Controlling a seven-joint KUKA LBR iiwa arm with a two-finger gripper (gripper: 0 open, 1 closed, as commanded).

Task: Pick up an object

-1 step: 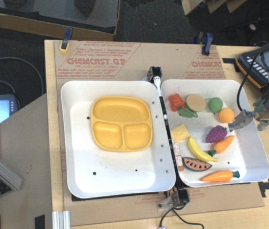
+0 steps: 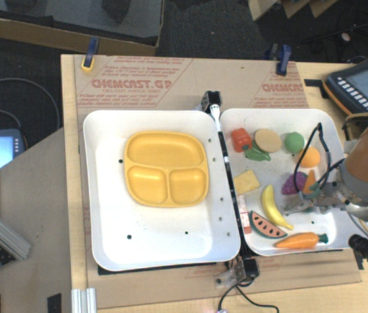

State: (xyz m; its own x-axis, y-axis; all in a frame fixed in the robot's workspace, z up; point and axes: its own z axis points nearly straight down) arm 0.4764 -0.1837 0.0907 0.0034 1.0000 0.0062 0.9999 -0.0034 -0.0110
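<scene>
Several toy foods crowd the right bin (image 2: 272, 117); the gripper (image 2: 299, 205), its opening impossible to tell, sits low beside the banana (image 2: 273, 207), so centre on one before closing.

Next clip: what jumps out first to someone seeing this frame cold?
The yellow divided tray sits alone in the left bin. The right bin is crowded with toy food: a banana, a watermelon slice and a carrot near its front. The arm reaches in from the right over that bin.
</scene>
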